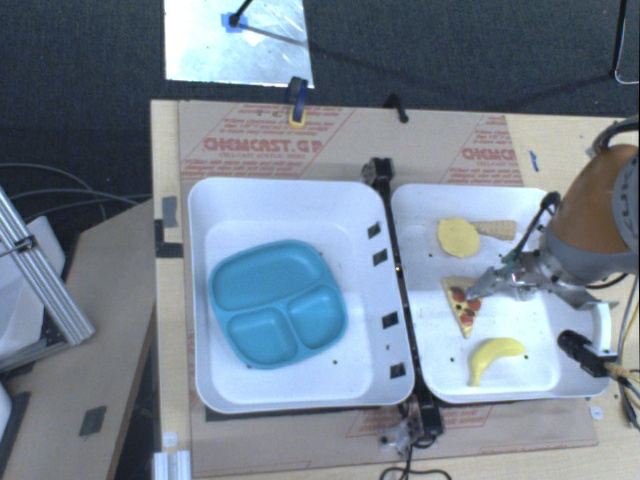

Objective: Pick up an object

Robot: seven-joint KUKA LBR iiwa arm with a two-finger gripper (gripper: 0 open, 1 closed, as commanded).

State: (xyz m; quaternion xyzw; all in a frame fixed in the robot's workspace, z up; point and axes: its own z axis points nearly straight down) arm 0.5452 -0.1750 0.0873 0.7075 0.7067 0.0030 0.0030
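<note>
- Worktop (250, 138) carries two white bins side by side; left bin (290, 200) holds a blue tray (277, 303) with three compartments.
- Right bin (425, 208) holds three toy foods: ice cream (462, 236) at 12 o'clock, pizza (464, 308) at centre, banana (494, 356) at 6 o'clock.
- Arm (600, 218) reaches in from 3 o'clock. Claw (488, 286) sits low over the bin, tip just at the pizza's 2 o'clock corner.
- Claw state: cannot tell whether spread or pressed together; fingers merge into one dark shape at this angle.
- Nothing seen pinched. All three foods lie flat on the bin floor.
- Step in hand, as judged: closing in on the pizza, grasp not yet made.
- Next move calls for centring over the slice, pinching across its narrow width, then lifting straight up. Flat slice may slip out.
</note>
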